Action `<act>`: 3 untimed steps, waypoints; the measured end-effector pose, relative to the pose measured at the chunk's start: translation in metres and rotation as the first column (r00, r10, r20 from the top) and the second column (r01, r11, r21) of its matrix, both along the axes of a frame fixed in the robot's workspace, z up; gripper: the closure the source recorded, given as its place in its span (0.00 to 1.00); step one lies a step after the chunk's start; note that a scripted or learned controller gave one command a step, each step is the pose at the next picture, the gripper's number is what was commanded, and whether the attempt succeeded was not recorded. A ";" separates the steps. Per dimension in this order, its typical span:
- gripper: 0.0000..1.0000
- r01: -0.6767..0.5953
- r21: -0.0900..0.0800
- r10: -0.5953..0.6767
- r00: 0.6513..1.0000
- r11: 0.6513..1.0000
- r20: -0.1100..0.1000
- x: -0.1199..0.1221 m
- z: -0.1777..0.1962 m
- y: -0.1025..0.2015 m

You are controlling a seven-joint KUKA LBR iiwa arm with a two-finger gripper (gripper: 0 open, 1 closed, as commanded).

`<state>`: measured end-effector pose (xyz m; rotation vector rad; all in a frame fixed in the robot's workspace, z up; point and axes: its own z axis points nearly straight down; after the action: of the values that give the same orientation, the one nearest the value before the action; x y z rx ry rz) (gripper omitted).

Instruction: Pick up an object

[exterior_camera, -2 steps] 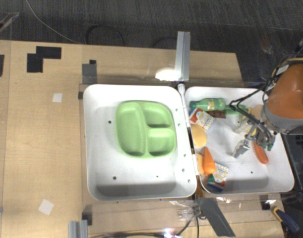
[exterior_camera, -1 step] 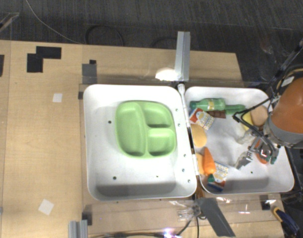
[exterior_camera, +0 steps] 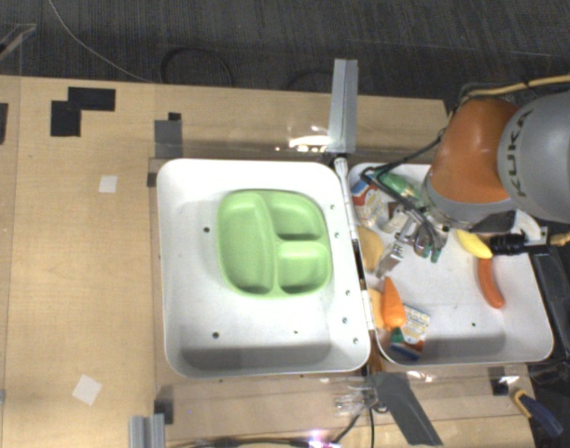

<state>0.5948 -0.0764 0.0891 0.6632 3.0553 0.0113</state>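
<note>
The arm [exterior_camera: 536, 157] was grey with a broad orange band, "KUKA" lettered in dark on its casing, and green and black cables trailing at the wrist.

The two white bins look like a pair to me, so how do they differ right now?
The left bin holds a single thing, a green divided plate lying flat near its middle; the right bin holds several small things, among them a carrot and a banana. The arm's hand hangs over the right bin, not the left bin. Both are shallow, white, and sit side by side.
</note>
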 end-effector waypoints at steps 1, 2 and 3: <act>0.00 0.097 -0.004 -0.097 0.995 0.995 0.000 -0.048 0.001 -0.035; 0.00 0.126 -0.005 -0.126 0.992 0.992 0.003 -0.076 0.002 -0.017; 1.00 0.119 -0.006 -0.119 0.993 0.993 0.022 -0.071 0.016 -0.017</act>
<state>0.5240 -0.0930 0.1048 0.8381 2.9882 0.0056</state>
